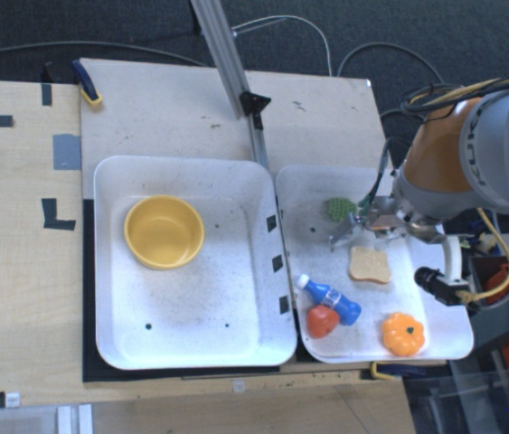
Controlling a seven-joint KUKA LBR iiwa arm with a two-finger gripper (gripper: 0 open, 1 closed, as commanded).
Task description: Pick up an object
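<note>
From the overhead camera I see two white bins side by side on the bench. The left bin point(118, 333) holds a yellow bowl point(164, 231), upright, in its upper left part. The right bin point(304, 188) holds the pickable pieces: a small green leafy toy point(339, 209) near its upper middle, a slice of toy bread point(370, 266) lying flat at the centre, a blue bottle point(331, 297) with a white cap lying on its side lower down, a red toy tomato point(322, 321) touching the bottle's lower side, and an orange toy pumpkin point(403, 333) near the lower right corner, apart from the rest.

The arm point(457, 156) comes in from the right, its orange band above the wrist. The gripper point(344, 233) is low over the right bin, between the green toy and the bread, just beside both. Its metal fingers point(338, 239) point left toward the bin's middle; I cannot tell how far apart they stand, and I see nothing between them.

A grey metal pole point(222, 43) slants down from the top toward the seam between the bins.
</note>
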